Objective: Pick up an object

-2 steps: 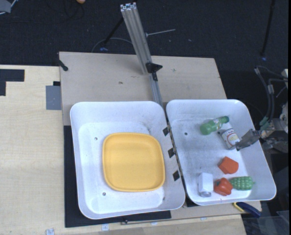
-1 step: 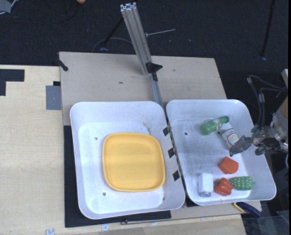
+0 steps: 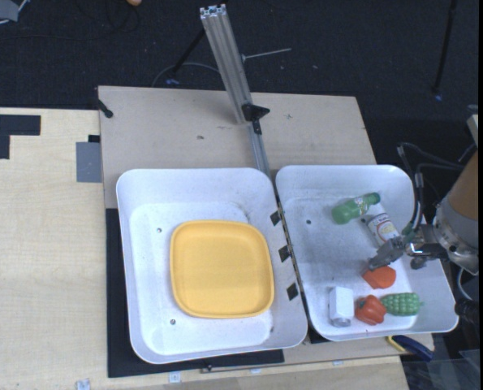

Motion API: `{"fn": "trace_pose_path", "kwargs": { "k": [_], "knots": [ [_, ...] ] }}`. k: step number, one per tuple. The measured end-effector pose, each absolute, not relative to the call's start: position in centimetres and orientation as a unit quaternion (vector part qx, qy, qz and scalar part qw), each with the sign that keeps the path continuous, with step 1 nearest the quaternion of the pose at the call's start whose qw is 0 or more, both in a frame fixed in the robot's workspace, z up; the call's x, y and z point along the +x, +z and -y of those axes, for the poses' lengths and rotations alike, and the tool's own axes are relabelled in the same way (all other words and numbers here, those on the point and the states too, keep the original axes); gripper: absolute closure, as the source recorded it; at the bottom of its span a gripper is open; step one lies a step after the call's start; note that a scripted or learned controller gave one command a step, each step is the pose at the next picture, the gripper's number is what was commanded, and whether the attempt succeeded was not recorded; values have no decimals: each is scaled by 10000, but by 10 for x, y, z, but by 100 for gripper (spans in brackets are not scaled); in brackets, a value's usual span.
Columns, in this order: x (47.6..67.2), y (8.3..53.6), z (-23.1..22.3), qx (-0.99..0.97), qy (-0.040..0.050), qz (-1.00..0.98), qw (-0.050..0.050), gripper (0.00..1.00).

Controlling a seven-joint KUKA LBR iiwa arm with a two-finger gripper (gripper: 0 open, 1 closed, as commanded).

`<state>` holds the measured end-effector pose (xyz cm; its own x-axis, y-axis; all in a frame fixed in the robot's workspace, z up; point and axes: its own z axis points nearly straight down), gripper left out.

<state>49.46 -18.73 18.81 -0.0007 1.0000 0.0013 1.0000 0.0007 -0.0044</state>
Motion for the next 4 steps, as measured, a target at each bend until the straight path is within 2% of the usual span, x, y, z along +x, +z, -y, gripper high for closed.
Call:
{"fn": "trace_pose_path", "kwargs": {
  "k": [1, 2, 3, 4],
  "knots": [
    [489, 129, 193, -7071, 14, 7071, 24, 0],
    [490, 141, 195, -7079, 3, 7063, 4, 100],
    [496, 188, 187, -7069, -9, 7073, -15, 100],
    [493, 237, 178, -7069, -10, 7073, -17, 100]
  ]
}}
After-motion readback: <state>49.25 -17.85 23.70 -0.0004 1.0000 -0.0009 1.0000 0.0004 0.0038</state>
